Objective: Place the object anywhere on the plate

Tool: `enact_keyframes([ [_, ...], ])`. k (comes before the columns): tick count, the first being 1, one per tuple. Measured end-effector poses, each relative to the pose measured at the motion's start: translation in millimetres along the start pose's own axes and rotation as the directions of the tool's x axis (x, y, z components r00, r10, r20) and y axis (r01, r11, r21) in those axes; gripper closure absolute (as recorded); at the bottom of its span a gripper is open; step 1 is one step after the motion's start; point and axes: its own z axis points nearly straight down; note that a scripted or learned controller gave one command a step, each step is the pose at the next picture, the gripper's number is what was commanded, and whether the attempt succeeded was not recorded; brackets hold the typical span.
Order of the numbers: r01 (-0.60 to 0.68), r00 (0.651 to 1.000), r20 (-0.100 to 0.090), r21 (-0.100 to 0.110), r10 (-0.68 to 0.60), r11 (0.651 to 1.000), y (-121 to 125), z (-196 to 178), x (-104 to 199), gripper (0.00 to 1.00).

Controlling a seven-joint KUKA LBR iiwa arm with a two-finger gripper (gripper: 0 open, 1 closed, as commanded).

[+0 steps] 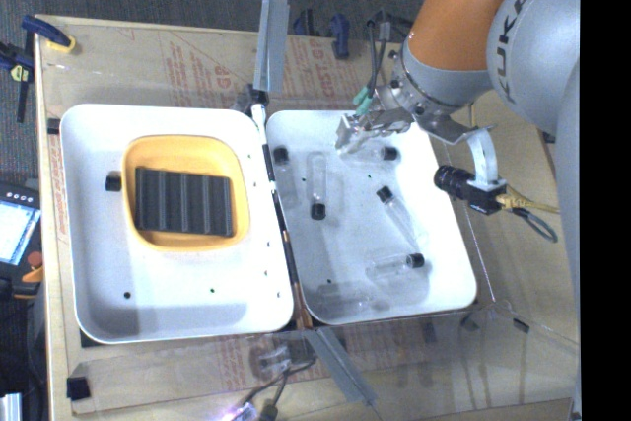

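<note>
The gripper [347,135] hangs over the upper rim of the right bin [449,286], its metal tips pointing toward seven o'clock; they are too small and bright against the white floor to judge how far apart they stand, and nothing can be made out between them. Above it, toward one o'clock, the orange band [458,15] of the arm and its grey body [537,35] fill the corner of the view, and a black cylindrical fitting [463,184] on a white bracket juts out at about four o'clock from the tips. Below the tips the right bin holds several clear plastic tubes with black caps: one upright-lying tube [317,182] at about seven o'clock just beneath the tips, a slanted tube [394,215] at five o'clock, another tube [394,264] lying nearly flat farther down, and a faint tube [330,296] near the bin's lower wall. Loose-looking black caps sit near the upper left [280,155] and upper middle [390,153] of that bin. Well off at nine o'clock, the left bin [99,301] carries a yellow plate [182,151] with a dark ribbed rack [185,202] resting in it; a small black piece [113,181] lies just at the plate's nine o'clock edge.
</note>
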Motion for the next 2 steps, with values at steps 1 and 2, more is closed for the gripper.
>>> enact_keyframes([
  [1, 0.249, 0.969, -0.002, 0.004, -0.249, 0.969, 18, 80, 48, 1.00],
  [2, 0.411, 0.911, 0.000, 0.001, -0.411, 0.911, 71, 104, 100, 1.00],
])
